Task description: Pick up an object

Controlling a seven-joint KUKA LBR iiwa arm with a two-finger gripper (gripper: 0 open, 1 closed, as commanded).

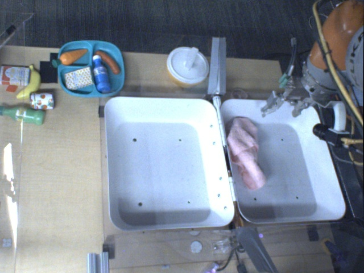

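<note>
I have the worktop (57,198) under the camera with two white bins side by side, and I take the right-hand bin (318,201) as my landmark. The left-hand bin (165,164) butts against it along the shared rim. The arm (341,33) comes in over the right-hand bin's far right corner, grey with its orange band showing. Inside that bin, up against the wall it shares with the left-hand one, lies a pink cloth (245,151), bunched and stretched lengthwise; that is the one thing there for me to pick.

The tool (286,100) hangs above the bin's far edge, toward the arm's side, its two fingers spread with nothing between them, well apart from the cloth.

Well away beyond the left-hand bin sit a blue divided tray (116,67) of toy food and, nearer, a white lidded cup (187,66).

By my reading nothing is grasped yet: the approach, closing and lift all remain.
</note>
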